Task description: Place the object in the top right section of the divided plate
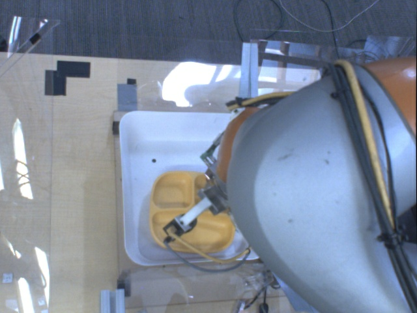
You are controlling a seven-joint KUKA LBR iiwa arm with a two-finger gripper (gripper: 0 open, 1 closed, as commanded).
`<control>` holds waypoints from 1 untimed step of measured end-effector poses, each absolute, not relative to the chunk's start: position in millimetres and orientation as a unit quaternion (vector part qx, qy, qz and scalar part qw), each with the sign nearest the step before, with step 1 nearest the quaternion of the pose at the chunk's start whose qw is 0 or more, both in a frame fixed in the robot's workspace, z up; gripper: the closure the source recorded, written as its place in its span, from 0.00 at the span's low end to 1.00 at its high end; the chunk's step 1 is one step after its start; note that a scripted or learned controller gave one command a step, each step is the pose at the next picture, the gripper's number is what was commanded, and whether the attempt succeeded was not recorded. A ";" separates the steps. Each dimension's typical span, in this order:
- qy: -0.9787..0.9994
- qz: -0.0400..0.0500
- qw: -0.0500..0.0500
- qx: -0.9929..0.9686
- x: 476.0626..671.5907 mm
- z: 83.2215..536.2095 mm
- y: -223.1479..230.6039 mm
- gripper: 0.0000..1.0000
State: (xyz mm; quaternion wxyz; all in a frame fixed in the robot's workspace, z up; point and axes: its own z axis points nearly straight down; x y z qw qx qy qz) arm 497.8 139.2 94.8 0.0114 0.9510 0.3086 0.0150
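A shallow white plastic bin (153, 135) sits on the pale wooden table (65, 207). In its near part lies a yellow divided plate (171, 191), with its smaller sections on the far side and one broad section on the near side. The large grey arm (313, 194) reaches in from the right and covers the plate's right edge. What shows of the gripper (213, 189) is over the plate's right side, mostly hidden beneath the arm, so I cannot tell whether it is released or grasping anything.
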 end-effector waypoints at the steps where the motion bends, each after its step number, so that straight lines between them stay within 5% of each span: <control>1: 0.167 0.011 0.019 0.986 496.1 92.9 137.3 0.00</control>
